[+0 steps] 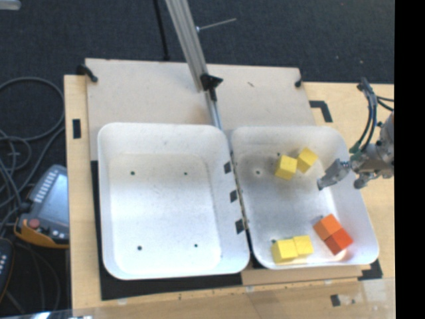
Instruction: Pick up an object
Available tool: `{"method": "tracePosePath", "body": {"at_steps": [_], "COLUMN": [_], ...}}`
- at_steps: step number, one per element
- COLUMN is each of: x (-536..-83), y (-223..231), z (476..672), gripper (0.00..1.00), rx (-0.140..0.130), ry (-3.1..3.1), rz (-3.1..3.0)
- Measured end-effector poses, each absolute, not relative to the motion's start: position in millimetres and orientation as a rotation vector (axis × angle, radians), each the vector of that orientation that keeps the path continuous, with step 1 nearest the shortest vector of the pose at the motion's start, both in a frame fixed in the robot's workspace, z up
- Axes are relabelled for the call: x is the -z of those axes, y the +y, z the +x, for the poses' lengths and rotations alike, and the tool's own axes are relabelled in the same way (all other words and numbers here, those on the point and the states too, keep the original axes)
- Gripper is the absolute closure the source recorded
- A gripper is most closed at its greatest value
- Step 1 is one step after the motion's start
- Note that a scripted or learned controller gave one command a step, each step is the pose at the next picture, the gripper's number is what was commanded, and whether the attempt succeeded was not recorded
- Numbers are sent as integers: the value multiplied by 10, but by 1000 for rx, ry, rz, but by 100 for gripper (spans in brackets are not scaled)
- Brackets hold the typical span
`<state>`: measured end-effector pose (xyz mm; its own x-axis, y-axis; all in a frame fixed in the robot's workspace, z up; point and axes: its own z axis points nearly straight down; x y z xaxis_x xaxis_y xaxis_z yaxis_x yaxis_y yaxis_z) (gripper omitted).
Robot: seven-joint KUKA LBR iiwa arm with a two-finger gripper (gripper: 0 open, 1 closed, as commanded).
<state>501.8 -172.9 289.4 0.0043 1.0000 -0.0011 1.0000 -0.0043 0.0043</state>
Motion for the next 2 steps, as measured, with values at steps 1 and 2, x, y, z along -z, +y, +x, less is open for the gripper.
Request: {"method": "tracePosePath", "body": {"at_steps": [1, 2], "x": [-2277, -1006], "y": [-1243, -1660], "z": [5944, 6314], "gripper": [0, 0], "rx": [0, 8], "ry": [2229, 2220], "rz": [2213, 2225]}}
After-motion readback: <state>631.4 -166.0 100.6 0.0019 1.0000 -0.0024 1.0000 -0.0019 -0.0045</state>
